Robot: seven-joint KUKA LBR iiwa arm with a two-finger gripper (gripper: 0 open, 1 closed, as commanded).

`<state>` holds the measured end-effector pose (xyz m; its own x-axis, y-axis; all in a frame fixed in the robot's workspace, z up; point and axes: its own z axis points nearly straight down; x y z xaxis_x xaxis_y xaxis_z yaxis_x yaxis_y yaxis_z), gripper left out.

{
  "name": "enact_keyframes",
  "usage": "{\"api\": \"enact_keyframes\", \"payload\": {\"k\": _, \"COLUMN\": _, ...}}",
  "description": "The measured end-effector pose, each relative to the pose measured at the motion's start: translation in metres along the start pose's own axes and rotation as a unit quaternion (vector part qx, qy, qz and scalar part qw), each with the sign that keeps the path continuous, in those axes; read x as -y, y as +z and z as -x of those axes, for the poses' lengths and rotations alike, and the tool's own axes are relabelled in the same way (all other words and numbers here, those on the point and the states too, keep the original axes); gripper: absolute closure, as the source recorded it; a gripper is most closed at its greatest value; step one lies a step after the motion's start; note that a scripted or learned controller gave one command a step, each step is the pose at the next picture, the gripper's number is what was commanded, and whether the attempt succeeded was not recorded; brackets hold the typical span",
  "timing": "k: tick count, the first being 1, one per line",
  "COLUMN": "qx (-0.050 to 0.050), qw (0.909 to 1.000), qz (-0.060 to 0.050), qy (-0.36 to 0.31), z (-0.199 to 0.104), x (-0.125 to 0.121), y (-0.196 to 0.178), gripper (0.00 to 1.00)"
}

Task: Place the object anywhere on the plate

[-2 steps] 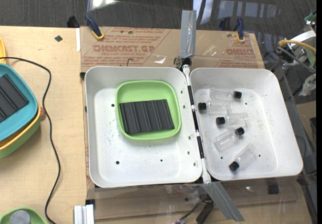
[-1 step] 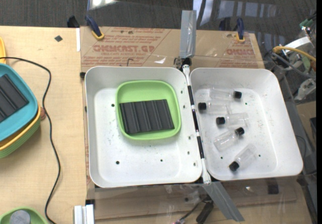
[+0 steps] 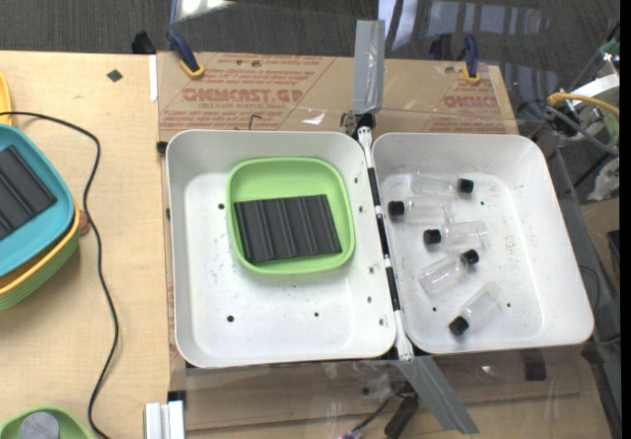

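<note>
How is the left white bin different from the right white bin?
The left bin holds a green plate with a dark ribbed insert; the right bin holds several small clear vials with black caps, scattered on its floor. Both bins are shallow, white and sit side by side.

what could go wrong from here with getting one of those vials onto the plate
1. The vials are clear with small black caps and lie on a white bin, so they are hard to pick out and a grasp may miss.
2. They lie on their sides, some close together, so one could roll away or a neighbour get knocked.
3. The green plate carries a dark ribbed pad; a round vial dropped there might roll off.
</note>
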<state>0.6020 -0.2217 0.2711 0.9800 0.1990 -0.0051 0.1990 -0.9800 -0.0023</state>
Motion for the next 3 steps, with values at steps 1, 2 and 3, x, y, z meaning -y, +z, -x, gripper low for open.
{"api": "enact_keyframes", "payload": {"k": 1, "qx": 0.0, "qw": 1.0, "qz": 0.0, "qy": 0.0, "z": 0.004, "x": 0.003, "y": 0.01, "gripper": 0.0}}
{"api": "enact_keyframes", "payload": {"k": 2, "qx": 0.0, "qw": 1.0, "qz": 0.0, "qy": 0.001, "z": 0.008, "x": 0.002, "y": 0.021, "gripper": 0.0}}
{"api": "enact_keyframes", "payload": {"k": 3, "qx": 0.0, "qw": 1.0, "qz": 0.0, "qy": 0.002, "z": 0.021, "x": 0.003, "y": -0.001, "gripper": 0.0}}
